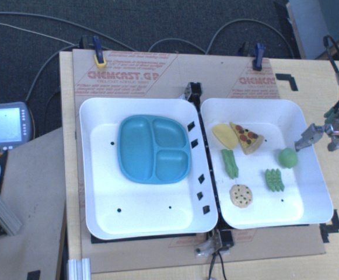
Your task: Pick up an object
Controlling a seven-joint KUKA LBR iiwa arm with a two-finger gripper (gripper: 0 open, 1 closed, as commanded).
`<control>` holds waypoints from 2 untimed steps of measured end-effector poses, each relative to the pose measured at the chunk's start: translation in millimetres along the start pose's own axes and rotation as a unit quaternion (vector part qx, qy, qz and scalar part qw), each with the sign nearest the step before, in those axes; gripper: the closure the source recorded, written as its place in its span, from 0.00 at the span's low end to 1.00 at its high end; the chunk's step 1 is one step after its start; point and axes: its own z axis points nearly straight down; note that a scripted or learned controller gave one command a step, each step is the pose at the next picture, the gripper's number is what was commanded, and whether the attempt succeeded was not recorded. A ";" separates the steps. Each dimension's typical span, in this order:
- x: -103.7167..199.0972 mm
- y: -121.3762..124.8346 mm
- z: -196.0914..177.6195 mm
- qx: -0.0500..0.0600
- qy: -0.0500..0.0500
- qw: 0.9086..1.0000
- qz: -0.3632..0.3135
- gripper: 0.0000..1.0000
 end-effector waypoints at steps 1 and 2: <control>0.9 2.5 -7.1 -0.006 -0.002 1.000 -0.002 0.00; -0.2 -0.8 35.3 -0.005 -0.001 1.000 -0.002 0.00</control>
